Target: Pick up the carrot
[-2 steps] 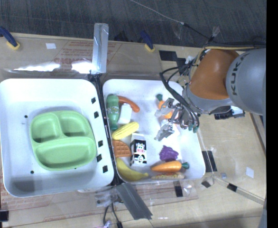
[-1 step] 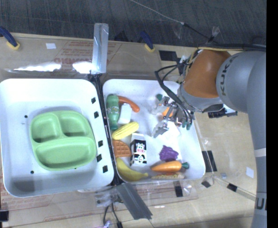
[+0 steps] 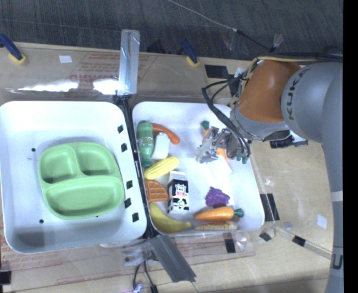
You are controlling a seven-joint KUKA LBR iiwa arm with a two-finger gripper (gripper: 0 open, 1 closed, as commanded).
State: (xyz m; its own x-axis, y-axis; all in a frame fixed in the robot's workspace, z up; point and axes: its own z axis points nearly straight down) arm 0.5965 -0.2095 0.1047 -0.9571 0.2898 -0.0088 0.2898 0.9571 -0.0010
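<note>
— Well, carrot?
— One tapered, smooth orange carrot (image 3: pixel 215 213), green tip, near right bin's (image 3: pixel 250 170) front wall, beside knobbly purple grapes (image 3: pixel 217 196).
— Gripper (image 3: pixel 211 149)?
— Above bin; grip state unreadable. Two white bins; one green tray (image 3: pixel 80 179).

1. The grey arm (image 3: pixel 316 99) comes in from the right side of the view, over the right edge of the bench.
2. Its orange band (image 3: pixel 261 93) sits above the wrist, over the upper right corner of the right bin (image 3: pixel 167 110).
3. The wrist points left and slightly down toward the inside of that bin.
4. The gripper (image 3: pixel 208 150) hangs over the bin's upper right part, close to its right wall.
5. Black cables loop around the wrist.
</note>
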